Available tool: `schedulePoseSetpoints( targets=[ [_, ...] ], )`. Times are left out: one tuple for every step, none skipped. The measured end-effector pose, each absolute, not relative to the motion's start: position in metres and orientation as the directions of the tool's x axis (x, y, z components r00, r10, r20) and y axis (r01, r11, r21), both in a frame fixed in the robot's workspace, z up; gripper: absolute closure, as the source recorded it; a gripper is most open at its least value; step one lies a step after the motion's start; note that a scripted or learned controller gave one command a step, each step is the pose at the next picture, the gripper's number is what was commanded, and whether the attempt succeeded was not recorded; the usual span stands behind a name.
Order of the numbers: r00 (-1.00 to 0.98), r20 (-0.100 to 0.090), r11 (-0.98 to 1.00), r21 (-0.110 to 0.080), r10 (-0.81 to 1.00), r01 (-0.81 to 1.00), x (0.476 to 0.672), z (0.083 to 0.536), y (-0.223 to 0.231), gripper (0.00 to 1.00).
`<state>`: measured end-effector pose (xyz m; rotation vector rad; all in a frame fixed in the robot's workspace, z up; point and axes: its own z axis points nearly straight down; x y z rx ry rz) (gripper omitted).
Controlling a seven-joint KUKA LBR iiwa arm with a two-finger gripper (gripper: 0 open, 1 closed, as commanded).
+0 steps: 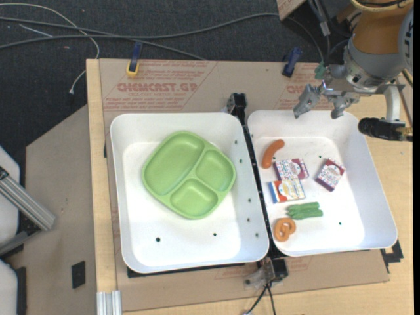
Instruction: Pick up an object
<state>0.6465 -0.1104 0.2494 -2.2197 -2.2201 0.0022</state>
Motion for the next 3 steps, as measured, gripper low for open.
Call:
schedulePoseSetpoints(
  targets=[
    [0.000, 0.000, 0.000, -0.001, 1.000, 1.000, 0.647, 0.250, -0.110, 0.00],
    [0.000, 0.001, 0.000, -0.003, 1.000, 1.000, 0.642, 0.208, -0.105, 0.00],
    [0.001, 0.001, -0.001, -0.006, 1.000, 1.000, 0.640, 0.164, -0.110, 0.00]
  ],
)
